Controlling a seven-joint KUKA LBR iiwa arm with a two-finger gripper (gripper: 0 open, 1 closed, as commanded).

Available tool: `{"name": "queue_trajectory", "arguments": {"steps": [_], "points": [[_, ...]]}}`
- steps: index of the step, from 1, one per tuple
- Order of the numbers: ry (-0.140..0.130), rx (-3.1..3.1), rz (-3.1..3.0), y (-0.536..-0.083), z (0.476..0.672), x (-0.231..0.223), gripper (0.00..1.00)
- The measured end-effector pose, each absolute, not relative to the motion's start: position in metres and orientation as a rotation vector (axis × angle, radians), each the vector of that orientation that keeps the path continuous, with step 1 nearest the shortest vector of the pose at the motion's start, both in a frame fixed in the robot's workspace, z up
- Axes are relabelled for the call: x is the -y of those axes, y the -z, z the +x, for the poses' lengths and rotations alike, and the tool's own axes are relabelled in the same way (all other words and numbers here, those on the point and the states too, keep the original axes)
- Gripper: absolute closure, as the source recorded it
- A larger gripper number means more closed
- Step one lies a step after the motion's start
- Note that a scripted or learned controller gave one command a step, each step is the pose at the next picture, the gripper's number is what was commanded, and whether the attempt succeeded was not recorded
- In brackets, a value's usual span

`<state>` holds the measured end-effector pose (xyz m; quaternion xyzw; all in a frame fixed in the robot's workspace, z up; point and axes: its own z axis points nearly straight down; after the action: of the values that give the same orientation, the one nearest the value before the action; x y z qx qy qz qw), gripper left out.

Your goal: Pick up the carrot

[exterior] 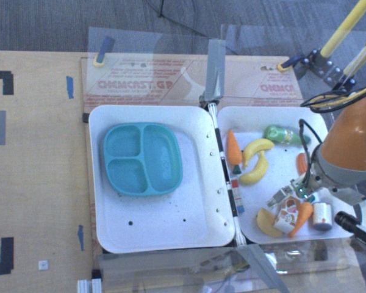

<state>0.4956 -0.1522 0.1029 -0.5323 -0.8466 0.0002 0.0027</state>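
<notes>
Pincer (291, 195) over carrot (302, 217)

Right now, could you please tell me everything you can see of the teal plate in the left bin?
The teal plate is a rounded rectangle, apparently matte plastic, split by raised ridges into three compartments: two smaller ones on its left side and one larger on its right. It lies flat and right side up, slightly rotated, in the upper left part of the left bin. Nothing lies in it or touches it apart from the bin floor.

Bright even overhead light, soft faint shadows, mild glare on the clear plastic sheet (171, 60) behind the white bins (158, 231), slight overall softness, arm (354, 139) at right edge blurred, colours somewhat washed
</notes>
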Motion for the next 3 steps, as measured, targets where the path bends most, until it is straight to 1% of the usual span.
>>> {"name": "queue_trajectory", "arguments": {"steps": [1,2,3], "points": [[0.027,2.733,-1.545,-0.090,0.485,0.213,0.00],[0.028,2.734,-1.554,-0.098,0.487,0.215,1.00],[-0.002,2.455,-1.956,-0.163,0.480,0.151,1.00]]}}
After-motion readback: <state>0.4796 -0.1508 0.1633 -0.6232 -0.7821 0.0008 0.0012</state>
